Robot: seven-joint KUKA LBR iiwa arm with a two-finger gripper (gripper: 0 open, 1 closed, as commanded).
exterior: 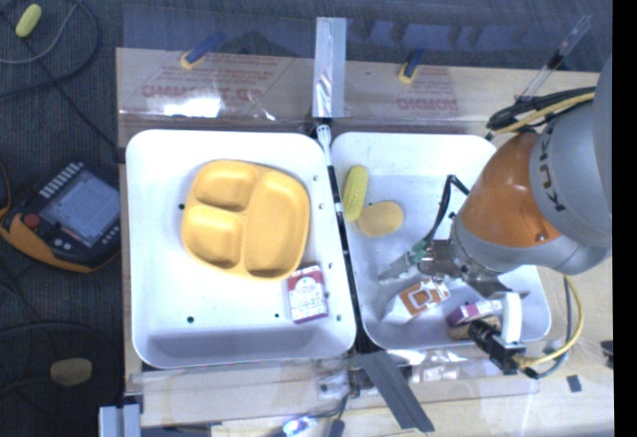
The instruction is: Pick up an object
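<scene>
Camera view from above has my arm reaching into the right bin (518, 151), with the hand (430, 264) low over a small orange-and-white packet (421, 298) near that bin's front wall. From this slant I cannot tell how the hand is set, and nothing visibly sits in it, so I count the packet as unpicked.

My worry is crowding. Just beside the packet, toward the bin's front right corner, lies a small bottle-like item (478, 311) with a purple label and white end; I judge a descent slightly off could nudge it, or trap both pieces at once. The packet looks flat and thin, probably glossy card or foil, so it may slide on the smooth white plastic floor instead of lifting. The cables trailing by the wrist could also brush the clutter.

Further back from the packet, a yellow corn cob (354, 191) rests against the dividing wall, ridged and cylindrical, with a rounded, pale yellow lump (380, 218) touching it or nearly so. Across that wall, the left bin (149, 226) carries a moulded yellow divided tray (246, 217), matte and rounded, and a small red-and-white carton (307, 294).
</scene>
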